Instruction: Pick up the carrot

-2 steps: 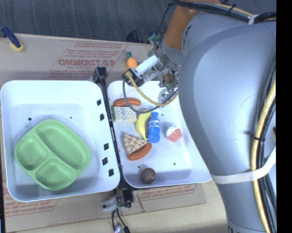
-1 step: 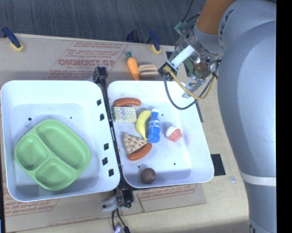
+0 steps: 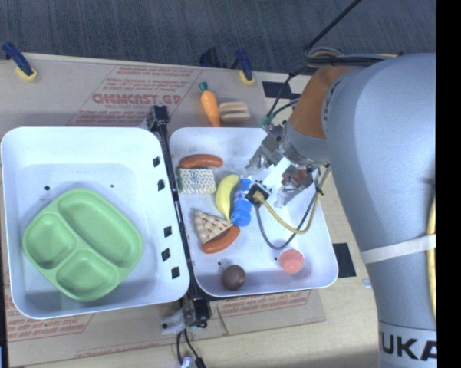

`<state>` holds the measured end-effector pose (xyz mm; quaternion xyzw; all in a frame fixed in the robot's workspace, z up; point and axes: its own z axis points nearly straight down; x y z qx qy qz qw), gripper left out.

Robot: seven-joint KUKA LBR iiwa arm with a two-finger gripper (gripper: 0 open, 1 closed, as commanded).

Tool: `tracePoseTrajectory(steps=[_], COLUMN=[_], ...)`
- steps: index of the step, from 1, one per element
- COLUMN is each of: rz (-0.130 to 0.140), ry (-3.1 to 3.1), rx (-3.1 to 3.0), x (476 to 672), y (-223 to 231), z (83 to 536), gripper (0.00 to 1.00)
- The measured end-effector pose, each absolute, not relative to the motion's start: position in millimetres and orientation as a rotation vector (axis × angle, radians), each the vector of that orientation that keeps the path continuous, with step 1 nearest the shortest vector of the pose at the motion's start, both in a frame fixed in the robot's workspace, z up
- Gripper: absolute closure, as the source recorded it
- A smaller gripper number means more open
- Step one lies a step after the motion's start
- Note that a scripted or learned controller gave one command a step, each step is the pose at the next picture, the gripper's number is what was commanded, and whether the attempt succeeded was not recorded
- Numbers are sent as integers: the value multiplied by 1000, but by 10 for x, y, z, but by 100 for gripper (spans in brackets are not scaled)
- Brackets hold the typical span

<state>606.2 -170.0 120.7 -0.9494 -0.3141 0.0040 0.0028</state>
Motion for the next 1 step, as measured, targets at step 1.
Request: tracePoseTrajectory(steps=[1], rz=[5], ry=[-1370], rx=[-2818], x=[6101], y=[-2068], z=[914], gripper=[0])
